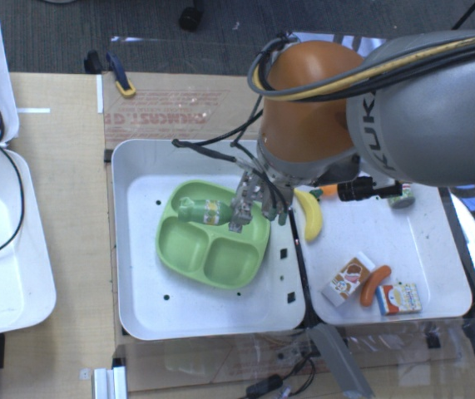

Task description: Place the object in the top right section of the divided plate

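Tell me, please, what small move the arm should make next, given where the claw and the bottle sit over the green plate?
Probably open and lift straight up. The small bottle already lies in the upper compartment of the green divided plate, and the claw sits at the bottle's right end. Whether it grips the bottle cannot be told, so a slow vertical retreat seems safest to avoid dragging it out.

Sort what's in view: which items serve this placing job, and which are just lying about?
Job:
- green divided plate
- small bottle lying in the plate's upper section
- pincer

Lying about:
- banana
- sausage
- two small cartons
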Controlling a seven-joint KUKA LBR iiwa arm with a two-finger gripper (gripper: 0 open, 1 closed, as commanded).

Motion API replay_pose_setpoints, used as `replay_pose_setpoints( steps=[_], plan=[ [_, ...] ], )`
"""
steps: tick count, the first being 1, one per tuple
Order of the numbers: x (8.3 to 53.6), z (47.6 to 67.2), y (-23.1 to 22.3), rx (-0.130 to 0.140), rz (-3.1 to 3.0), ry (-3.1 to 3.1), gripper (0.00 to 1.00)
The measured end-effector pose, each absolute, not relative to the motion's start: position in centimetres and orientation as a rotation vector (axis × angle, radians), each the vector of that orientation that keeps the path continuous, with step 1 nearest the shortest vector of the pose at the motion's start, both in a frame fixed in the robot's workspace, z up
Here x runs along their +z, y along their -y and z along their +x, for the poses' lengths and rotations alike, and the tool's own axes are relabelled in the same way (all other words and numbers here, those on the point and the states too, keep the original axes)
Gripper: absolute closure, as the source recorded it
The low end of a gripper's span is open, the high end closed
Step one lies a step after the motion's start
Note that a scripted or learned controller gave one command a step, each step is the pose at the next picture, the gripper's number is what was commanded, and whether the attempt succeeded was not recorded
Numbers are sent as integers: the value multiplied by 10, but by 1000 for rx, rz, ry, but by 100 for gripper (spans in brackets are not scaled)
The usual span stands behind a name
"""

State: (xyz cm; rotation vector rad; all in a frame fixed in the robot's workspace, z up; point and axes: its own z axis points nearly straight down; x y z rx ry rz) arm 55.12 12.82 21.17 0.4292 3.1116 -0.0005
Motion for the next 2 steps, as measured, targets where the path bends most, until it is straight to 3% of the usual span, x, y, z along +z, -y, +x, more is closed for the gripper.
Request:
replay_pose_setpoints(
  steps=[1,2],
  plan=[
    [234,541,-180,0,371,-3118,100],
    [208,479,-145,0,-61,-3142,100]
  ],
)
